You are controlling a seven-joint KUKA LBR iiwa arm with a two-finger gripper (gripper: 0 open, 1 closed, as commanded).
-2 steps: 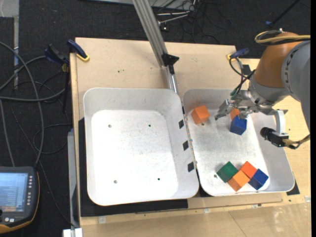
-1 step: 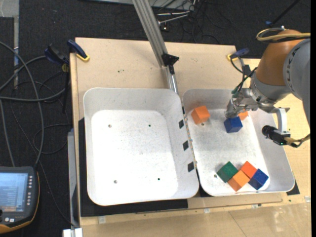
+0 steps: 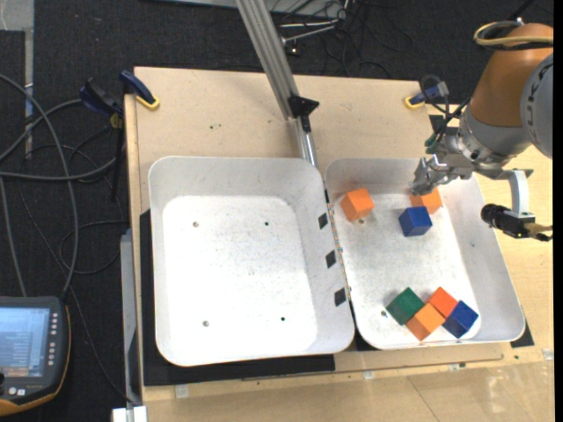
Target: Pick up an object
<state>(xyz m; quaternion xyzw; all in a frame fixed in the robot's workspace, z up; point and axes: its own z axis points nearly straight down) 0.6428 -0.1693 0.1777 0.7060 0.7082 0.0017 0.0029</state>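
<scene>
A cluster of green, orange and blue cubes (image 3: 433,312) lies in the right white bin (image 3: 493,271); beyond it, the tool (image 3: 423,185) touches a small orange cube (image 3: 427,201), grip unclear.

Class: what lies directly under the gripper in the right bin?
Under the gripper an orange block pokes out beside a blue cube. The block's upper part is covered by the gripper.

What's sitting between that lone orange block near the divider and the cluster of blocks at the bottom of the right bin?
In the camera view, only bare white bin floor separates the lone orange block from the cluster. The blue block sits off to the side.
</scene>
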